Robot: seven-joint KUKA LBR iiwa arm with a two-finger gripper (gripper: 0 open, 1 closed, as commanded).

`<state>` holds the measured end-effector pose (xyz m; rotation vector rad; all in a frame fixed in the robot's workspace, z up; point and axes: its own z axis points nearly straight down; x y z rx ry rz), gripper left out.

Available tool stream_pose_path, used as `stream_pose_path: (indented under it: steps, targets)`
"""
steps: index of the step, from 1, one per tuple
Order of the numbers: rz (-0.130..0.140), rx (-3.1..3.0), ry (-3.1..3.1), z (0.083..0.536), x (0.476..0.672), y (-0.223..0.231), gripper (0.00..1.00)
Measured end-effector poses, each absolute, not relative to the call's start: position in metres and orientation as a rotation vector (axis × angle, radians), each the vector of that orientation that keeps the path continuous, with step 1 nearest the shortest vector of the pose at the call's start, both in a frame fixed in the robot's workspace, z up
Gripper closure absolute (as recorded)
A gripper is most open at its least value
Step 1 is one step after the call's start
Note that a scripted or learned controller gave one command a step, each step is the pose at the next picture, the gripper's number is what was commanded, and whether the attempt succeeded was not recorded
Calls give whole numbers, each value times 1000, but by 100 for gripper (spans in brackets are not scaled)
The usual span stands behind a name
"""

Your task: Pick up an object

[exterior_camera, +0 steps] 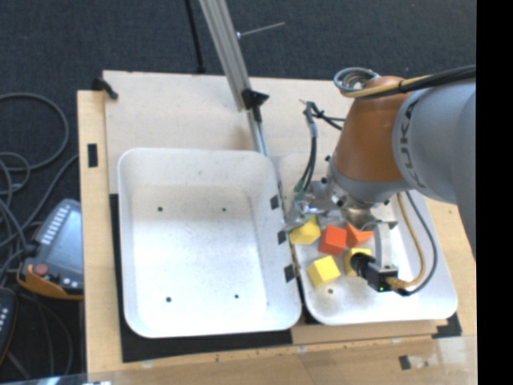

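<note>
The right bin (417, 299) holds several small blocks near its left wall. A yellow block (304, 233) lies closest to the wall, with an orange block (335, 239) just to its right and a yellow cube (324, 270) in front of them. My gripper (353, 224) hangs low over the bin, directly right of the orange block, largely hidden under the grey and orange wrist. A second orange piece (361, 233) shows right at the gripper; whether it is touched or held is hidden.
The left bin (136, 175) lies beside the right one, their walls meeting near the blocks. A slanted metal rail (228, 50) rises from the back of the bench. Cables and a pendant (56, 247) lie on the floor at left.
</note>
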<state>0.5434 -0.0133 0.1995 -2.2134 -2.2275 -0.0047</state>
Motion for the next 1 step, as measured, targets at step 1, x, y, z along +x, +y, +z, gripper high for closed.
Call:
stream_pose_path:
  steps: [1]
  targets:
    - [-5, -2212, -2230, 214, 535, 39, 100]
